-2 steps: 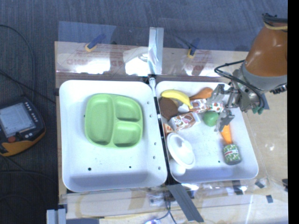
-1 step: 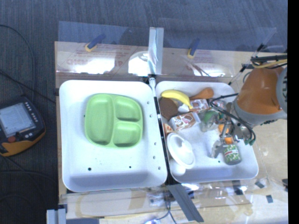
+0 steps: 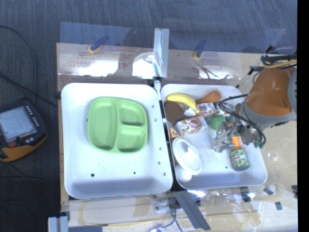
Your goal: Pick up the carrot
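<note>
Camera view, entry for your log.

Item: carrot (image 3: 235, 141). A small orange piece in the right bin (image 3: 251, 177), towards its right side, touching or just above the green-capped jar (image 3: 239, 159). Part of it is hidden by the tool.

Item: pincer (image 3: 225, 140). Low inside the right bin, hanging from the grey wrist under the orange band (image 3: 273, 92). The metal fingers sit just left of the carrot, very near or touching it. You cannot tell from this slant how far they are parted, nor whether the carrot lies between them. Record no hold.

Step in hand, as a judgement: the approach or closing stage of the pick, with the lift not yet done.

Next move calls for: the fingers set on either side of the carrot alone, then a firm close and a straight rise. Watch the jar just below and the small green object (image 3: 216, 122) just up and left; both crowd the grasp.

Other contents, right bin: banana (image 3: 182, 101), brown cartons (image 3: 189, 125), white bowl (image 3: 187, 154).

Left bin (image 3: 77, 175): green divided plate (image 3: 117, 124), well apart from the work.
</note>
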Controlling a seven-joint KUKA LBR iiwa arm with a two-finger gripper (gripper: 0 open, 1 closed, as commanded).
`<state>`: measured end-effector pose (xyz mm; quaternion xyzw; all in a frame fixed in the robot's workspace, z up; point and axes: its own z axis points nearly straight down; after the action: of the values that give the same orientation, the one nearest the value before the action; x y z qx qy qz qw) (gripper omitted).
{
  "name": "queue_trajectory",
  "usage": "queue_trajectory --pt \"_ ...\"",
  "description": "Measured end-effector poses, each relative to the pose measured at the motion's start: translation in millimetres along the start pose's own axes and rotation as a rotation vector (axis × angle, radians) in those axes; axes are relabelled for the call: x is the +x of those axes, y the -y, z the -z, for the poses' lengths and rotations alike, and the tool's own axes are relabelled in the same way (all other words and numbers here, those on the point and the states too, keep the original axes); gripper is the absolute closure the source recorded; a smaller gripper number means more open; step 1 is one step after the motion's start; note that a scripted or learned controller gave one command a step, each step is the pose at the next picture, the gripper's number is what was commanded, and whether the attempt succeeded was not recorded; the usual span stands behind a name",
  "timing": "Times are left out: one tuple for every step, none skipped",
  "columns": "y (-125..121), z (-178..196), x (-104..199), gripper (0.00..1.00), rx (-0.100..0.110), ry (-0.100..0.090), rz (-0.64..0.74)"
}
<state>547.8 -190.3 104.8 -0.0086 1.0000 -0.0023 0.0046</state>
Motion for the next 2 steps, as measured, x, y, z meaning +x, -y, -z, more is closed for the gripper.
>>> queue_trajectory --pt "-46 138 6 1.0 -0.001 0.007 -0.04" --pt "-59 172 -12 1.0 -0.003 -0.003 -0.015"
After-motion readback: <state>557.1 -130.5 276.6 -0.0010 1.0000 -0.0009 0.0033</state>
